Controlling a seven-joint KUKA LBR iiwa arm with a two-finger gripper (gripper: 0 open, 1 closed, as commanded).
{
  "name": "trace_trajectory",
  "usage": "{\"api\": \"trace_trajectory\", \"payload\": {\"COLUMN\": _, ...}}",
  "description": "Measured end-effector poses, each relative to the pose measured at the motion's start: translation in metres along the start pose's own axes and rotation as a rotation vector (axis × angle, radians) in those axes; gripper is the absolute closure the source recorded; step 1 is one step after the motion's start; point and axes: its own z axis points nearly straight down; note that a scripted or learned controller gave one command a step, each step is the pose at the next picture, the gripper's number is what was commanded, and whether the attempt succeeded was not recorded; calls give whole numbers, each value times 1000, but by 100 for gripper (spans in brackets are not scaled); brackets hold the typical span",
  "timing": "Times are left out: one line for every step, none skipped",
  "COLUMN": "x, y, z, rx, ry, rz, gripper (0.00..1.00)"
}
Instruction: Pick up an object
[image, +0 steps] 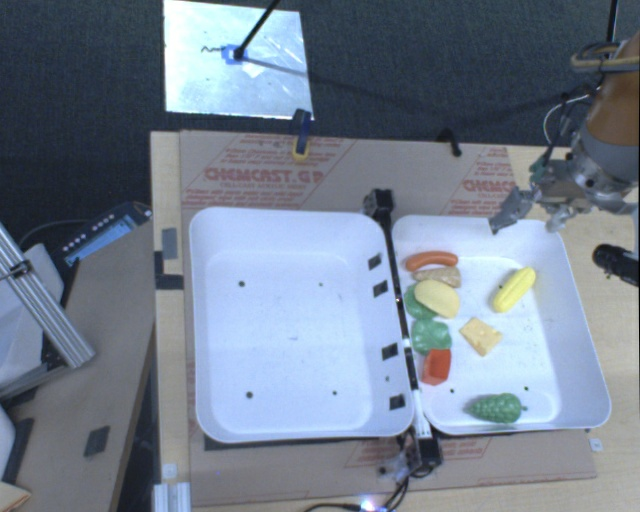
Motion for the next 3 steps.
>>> {"api": "trace_trajectory", "payload": {"x": 22, "y": -46, "z": 111, "rx": 12, "ry": 4, "rz": 2, "gripper": 0}}
{"api": "trace_trajectory", "payload": {"x": 60, "y": -71, "z": 176, "rx": 1, "ry": 2, "rz": -1, "gripper": 0}}
{"api": "trace_trajectory", "payload": {"x": 63, "y": -123, "z": 173, "rx": -2, "ry": 0, "rz": 3, "gripper": 0}}
